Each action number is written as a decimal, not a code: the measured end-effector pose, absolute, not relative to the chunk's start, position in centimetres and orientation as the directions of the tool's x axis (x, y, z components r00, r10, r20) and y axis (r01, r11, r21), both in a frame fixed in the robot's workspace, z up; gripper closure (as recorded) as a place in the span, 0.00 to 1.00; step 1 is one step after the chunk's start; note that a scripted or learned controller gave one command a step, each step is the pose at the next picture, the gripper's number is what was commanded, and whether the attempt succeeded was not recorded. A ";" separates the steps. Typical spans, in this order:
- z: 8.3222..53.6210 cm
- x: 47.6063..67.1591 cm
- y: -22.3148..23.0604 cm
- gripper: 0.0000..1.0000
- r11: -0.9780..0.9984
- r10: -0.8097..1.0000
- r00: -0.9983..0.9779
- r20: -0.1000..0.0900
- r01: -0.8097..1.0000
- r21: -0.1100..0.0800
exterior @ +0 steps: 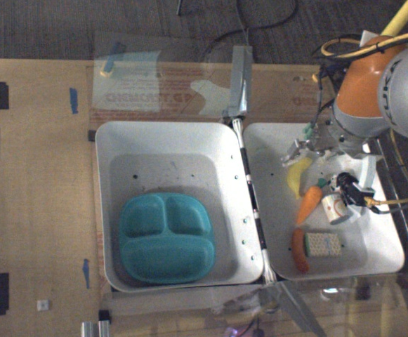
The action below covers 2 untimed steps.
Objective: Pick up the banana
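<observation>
The arm (379,90) runs off the right edge, and its wrist covers the top of the banana (299,176). The end effector (309,148) is a dim blur; its grip can't be judged.

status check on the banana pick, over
Gripper low in the right bin, just above the banana; no grasp visible. Banana lying on the bin floor. Carrot right beside it, crowding the approach.

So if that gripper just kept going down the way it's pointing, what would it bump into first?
Most likely the banana. The gripper hangs over the right bin, pointing down with the yellow fruit just under it. Depth is hard to judge from this slanted view, so it might land on the bin floor beside it.
</observation>
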<state>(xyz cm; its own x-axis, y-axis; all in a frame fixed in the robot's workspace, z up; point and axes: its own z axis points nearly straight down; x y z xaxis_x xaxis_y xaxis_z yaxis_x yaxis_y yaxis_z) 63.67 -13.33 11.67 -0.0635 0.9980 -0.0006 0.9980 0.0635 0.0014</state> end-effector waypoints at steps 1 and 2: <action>8.8 62.7 -10.3 0.00 0.165 0.986 -0.165 -0.003 0.986 0.005; 8.7 66.8 -15.1 0.00 0.157 0.988 -0.157 -0.002 0.988 0.004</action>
